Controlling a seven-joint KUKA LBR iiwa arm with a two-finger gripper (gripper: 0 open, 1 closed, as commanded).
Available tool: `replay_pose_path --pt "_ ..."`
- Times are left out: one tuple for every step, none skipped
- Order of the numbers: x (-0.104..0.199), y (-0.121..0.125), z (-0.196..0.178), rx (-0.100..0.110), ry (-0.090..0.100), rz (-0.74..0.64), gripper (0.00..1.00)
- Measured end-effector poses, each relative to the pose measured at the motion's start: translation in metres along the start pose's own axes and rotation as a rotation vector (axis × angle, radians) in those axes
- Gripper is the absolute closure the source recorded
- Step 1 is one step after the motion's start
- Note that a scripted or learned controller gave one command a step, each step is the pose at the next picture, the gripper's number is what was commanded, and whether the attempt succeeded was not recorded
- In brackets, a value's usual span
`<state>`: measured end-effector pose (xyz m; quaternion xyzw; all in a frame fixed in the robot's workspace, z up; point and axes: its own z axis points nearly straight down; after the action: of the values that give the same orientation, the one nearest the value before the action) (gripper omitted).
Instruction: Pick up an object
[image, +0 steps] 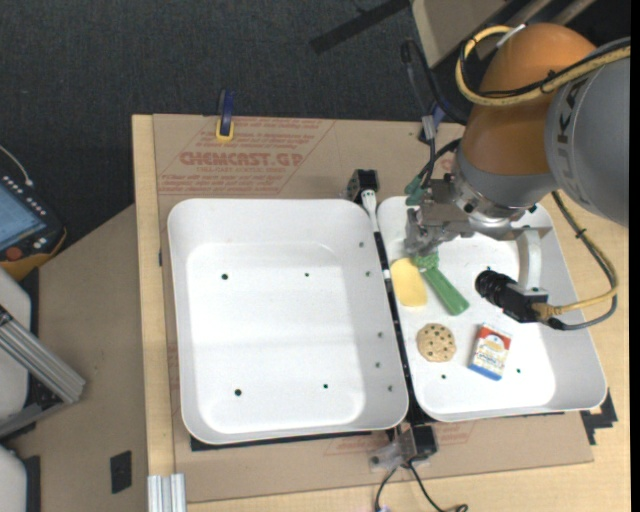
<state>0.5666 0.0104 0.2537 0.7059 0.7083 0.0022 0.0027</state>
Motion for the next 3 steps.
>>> replay_pose_path --pt "0.020 -0.045 -0.006 0.012 0.002 0.002 1.00" --pt "0.054 -0.047 -0.066 0.000 0.003 -0.001 1.00" --pt "0.041 -0.057 0.013 0.016 0.000 0.006 1.00"
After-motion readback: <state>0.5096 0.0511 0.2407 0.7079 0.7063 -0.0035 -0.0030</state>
